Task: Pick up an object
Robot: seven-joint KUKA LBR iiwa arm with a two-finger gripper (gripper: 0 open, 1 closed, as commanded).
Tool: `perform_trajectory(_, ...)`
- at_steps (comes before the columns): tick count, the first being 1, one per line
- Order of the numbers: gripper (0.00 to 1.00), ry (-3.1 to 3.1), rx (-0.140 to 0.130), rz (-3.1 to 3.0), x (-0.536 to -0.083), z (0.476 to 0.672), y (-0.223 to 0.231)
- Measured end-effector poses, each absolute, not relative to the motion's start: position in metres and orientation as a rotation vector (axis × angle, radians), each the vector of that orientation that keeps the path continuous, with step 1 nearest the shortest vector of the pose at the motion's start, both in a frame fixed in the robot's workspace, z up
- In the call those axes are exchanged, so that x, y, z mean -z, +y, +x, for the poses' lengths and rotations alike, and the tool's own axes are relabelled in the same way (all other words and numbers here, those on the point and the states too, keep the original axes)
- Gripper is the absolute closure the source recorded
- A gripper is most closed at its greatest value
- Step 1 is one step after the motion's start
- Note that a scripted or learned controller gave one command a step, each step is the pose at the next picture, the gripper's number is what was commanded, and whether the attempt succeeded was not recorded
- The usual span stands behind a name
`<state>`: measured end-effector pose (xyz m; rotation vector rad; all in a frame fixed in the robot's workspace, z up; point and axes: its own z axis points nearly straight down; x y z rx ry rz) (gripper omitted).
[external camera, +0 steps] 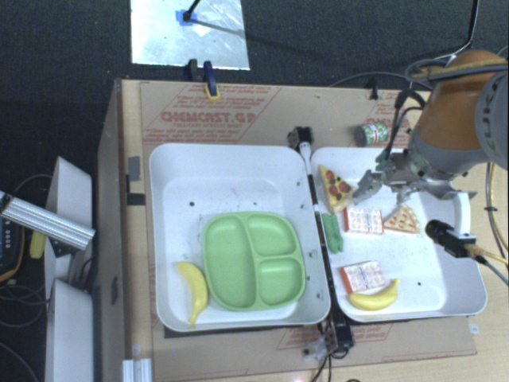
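My gripper [386,189] hangs over the back of the right bin [461,293], fingers spread and nothing between them. Its left finger [367,188] is just right of a pizza slice [335,188]. Just below the gripper lie a red-and-white packet [364,220] and a triangular slice [402,220]. A green piece [332,233] rests against the bin's left wall. Nearer the front are a second red-and-white packet [363,276] and a yellow banana [374,297].
The left bin [175,189] holds a green divided plate [254,259] with a second banana [193,290] at its left. A small can [370,133] lies on the cardboard behind the right bin. The arm's bulk covers the right bin's back right corner.
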<state>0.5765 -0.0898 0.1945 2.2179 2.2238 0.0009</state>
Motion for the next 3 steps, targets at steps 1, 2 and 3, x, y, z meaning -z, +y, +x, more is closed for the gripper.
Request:
perform_trajectory(1, 0.0, 2.224, -0.001, 2.218, -0.101, 0.592, -0.085)
perform_trajectory(2, 0.0, 2.224, -0.003, 2.217, -0.089, 0.614, -0.095)
perform_trajectory(3, 0.0, 2.222, -0.001, 2.221, -0.084, 0.589, -0.085)
